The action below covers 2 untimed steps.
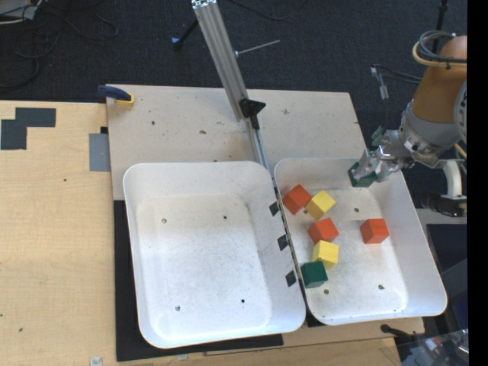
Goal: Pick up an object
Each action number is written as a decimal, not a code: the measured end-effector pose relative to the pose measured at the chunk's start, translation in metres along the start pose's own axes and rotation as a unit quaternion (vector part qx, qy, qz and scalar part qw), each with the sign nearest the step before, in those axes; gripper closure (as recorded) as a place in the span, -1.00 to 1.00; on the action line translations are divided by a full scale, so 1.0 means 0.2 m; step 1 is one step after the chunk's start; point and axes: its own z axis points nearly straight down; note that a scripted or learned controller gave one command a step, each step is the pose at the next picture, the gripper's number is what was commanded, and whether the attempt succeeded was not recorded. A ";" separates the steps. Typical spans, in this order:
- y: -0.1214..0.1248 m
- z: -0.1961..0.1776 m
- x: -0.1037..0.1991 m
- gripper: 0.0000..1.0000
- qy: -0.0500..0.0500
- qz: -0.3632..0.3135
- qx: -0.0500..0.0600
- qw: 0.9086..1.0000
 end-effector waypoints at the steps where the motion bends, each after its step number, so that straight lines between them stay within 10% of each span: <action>1: 0.00 -0.25 0.00 1.00 0.000 0.000 0.000 1.000; 2: 0.00 -0.24 0.00 1.00 0.000 -0.001 0.002 1.000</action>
